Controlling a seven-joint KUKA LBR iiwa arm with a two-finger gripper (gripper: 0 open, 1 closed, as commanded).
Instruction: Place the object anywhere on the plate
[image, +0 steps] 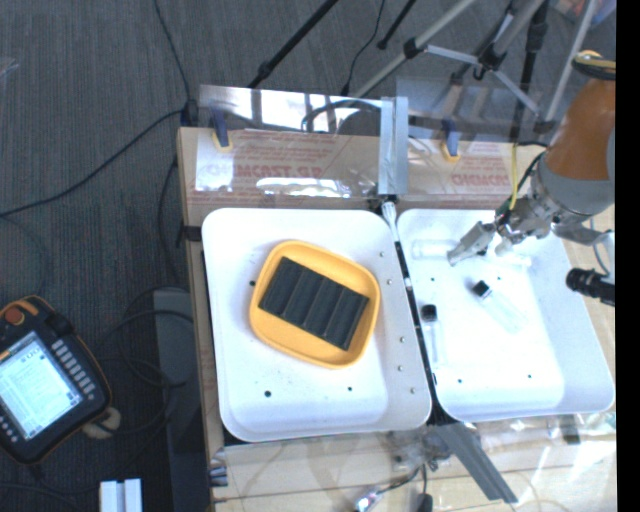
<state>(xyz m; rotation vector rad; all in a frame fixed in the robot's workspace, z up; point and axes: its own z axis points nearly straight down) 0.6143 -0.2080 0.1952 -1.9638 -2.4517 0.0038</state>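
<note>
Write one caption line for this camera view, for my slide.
Grey arm's two-finger gripper hovers over the right white bin; yellow square plate carrying a dark ribbed block sits in the left white bin.

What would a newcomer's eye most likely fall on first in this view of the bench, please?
Probably the yellow plate in the left bin, with a dark ribbed block lying on it. Next, the arm's orange band at the upper right, with the gripper hanging over the right bin. A small dark object lies on that bin's floor just below the gripper.
</note>
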